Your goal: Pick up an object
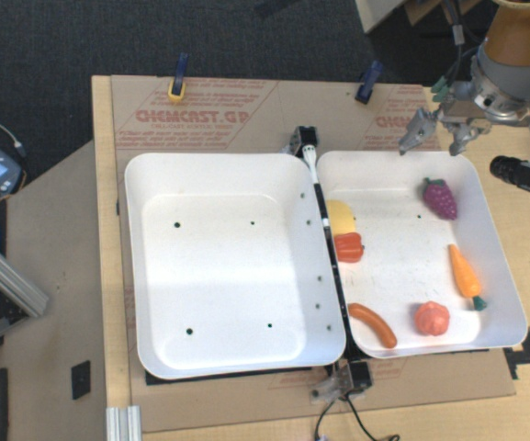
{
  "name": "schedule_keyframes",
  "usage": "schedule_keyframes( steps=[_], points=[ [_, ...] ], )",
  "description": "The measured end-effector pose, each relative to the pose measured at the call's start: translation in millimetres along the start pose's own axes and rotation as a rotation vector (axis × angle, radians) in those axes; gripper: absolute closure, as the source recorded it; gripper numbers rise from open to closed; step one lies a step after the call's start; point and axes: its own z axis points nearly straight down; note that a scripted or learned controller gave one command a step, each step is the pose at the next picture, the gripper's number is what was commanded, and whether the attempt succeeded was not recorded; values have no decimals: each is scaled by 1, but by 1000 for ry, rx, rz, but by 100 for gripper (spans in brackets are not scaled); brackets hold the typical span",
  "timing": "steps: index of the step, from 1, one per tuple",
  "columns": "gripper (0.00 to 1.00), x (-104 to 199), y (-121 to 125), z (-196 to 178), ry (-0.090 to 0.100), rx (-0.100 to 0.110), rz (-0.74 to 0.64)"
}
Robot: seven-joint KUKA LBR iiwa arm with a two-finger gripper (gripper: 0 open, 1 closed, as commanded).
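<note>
Two white bins sit side by side on the worktop. Left bin lies just left of the right bin, their rims touching. Against the right bin's left wall rest a yellow block and a red pepper; a sausage and a tomato lie near its front wall, a carrot and purple grapes toward its right wall. Over its far right corner hangs the pincer, fingers spread wide, gripping nothing.

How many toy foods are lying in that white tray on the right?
5: purple grapes far right, carrot right edge, red round fruit near right, sausage near left, yellow-and-red piece by the divider.
</note>
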Motion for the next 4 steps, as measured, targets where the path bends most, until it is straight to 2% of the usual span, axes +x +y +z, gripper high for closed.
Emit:
schedule_keyframes(
  steps=[1,2,3,4],
  points=[
    [100,0,1,-11,-1,-4,-1],
    [100,57,3,-160,-2,-21,-7],
    [100,133,2,-191,2,-10,-9],
    [100,159,-2,-151,1,5,-3]
  ],
)
